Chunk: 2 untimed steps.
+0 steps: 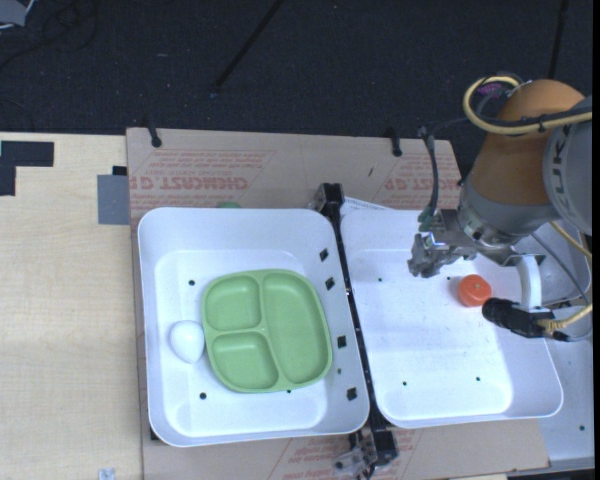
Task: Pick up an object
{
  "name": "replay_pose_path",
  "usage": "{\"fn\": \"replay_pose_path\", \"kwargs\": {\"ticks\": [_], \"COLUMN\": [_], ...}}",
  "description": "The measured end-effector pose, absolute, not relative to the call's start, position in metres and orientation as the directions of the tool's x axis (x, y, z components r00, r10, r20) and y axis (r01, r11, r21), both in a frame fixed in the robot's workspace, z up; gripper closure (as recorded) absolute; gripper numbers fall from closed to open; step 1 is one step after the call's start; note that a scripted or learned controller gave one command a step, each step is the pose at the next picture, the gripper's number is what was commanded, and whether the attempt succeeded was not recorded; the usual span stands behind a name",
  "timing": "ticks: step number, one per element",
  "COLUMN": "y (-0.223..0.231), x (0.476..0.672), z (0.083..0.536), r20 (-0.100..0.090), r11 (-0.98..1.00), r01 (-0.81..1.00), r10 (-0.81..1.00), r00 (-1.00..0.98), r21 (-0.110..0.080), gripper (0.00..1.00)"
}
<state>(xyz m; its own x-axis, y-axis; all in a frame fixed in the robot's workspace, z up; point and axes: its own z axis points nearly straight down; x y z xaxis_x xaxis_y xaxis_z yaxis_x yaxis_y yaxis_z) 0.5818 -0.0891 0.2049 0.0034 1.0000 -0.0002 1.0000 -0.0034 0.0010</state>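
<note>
You're seeing an egg [187, 341] lying beside the tray [266, 329] in the left bin [170, 230]. Rightward, the gripper [427, 258] is hovering, approaching; its state, you cannot tell. Next: descending onto the ball [473, 290] just beside.

Even, fairly bright light falls from above on the two white bins [165, 268], whose floors read almost pure white with little texture. Beside the left bin, the pale bench [50, 318] is evenly lit, without glare. Beyond the bins' far rims the background drops to near black, with only faint cables visible. Shadows are soft: a thin one hugs the green divided plate [265, 328] in the left bin. The picture is mildly soft and grainy, and small details at the tool [425, 258] blur.
</note>
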Motion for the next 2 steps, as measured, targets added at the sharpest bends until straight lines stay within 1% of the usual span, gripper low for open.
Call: {"fn": "replay_pose_path", "kwargs": {"ticks": [1,2], "y": [-0.093,-0.040], "x": [0.580,0.574], "z": [0.247,0.254], "r20": [0.000,0.002], "r11": [0.001,0.004], "r01": [1.000,1.000], "r10": [1.000,1.000], "r00": [-0.001,-0.004], "r21": [0.001,-0.003], "gripper": [1.00,1.00]}}
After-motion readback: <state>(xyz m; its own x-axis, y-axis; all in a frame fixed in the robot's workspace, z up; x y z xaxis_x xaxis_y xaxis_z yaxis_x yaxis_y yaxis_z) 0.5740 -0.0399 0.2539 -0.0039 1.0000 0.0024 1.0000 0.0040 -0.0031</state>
